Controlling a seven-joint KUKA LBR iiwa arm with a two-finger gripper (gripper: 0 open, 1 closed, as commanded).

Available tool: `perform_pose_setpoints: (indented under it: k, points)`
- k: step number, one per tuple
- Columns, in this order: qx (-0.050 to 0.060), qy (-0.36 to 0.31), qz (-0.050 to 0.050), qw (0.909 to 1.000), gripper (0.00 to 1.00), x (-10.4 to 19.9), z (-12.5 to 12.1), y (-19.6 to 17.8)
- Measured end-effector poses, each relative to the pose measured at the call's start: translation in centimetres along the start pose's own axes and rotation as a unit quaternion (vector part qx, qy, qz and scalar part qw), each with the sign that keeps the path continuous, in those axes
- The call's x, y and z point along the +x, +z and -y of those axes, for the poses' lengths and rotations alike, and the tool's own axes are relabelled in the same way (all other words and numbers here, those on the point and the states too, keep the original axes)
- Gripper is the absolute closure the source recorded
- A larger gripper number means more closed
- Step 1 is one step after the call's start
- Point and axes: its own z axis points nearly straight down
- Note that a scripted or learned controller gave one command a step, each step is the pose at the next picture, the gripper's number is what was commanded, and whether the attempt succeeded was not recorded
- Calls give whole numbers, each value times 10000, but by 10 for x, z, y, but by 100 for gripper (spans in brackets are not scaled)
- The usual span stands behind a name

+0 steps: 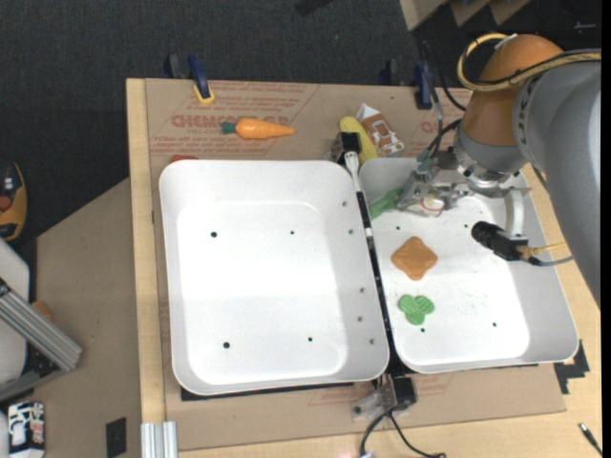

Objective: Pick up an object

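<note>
A robotics lab or test bench is shown from above. Two shallow white bins (258, 275) are set side by side on a plywood board (277, 103) held by blue clamps (200, 79) — a makeshift rig. A grey-and-orange industrial arm (535, 93), loose cables (401, 427) and dark carpet (143, 17) are seen — nothing domestic.

Two shallow white bins sit side by side on the table (143, 256). The right bin (535, 337) holds an orange flat bread-like piece (414, 258), with a green leafy toy (416, 308) just before it. An orange toy carrot (260, 130) lies behind the left bin (191, 351).
</note>
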Motion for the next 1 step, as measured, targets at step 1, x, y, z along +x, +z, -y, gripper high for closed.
perform_pose_setpoints:
  k: [1]
  points:
    - [-17, -21, -19, 10000, 100, 67, -18, -94]
